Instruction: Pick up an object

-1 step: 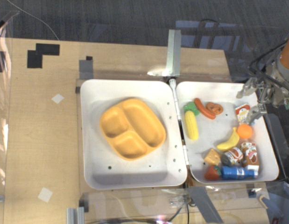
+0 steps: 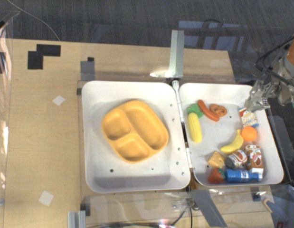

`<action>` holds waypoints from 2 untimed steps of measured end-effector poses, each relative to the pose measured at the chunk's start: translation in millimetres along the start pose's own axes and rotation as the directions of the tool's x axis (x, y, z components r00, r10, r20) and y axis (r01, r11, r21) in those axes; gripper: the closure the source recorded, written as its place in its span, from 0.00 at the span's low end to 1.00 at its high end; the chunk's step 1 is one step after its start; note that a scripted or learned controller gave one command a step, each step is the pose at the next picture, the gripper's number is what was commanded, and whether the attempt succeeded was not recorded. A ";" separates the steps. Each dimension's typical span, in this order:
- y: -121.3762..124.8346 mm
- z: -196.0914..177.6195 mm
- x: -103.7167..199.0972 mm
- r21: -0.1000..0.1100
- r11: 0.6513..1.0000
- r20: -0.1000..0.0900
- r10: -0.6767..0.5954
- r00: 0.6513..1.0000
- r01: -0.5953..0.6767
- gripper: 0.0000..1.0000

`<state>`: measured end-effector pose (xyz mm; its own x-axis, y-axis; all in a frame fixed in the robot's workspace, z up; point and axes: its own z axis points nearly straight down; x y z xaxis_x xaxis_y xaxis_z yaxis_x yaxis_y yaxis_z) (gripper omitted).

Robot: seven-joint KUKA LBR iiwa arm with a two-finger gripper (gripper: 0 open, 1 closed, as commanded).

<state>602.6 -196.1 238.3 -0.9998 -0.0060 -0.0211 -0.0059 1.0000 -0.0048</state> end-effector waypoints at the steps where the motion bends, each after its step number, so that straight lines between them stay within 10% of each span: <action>1: 8.1 -253.5 -27.6 0.000 0.980 0.001 0.199 0.980 -0.199 1.00; 2: -9.8 -211.4 -41.8 0.007 0.743 -0.011 0.669 0.743 -0.669 1.00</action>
<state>639.9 -204.6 450.6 -0.7471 0.6647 -0.0084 0.6647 0.7471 0.0038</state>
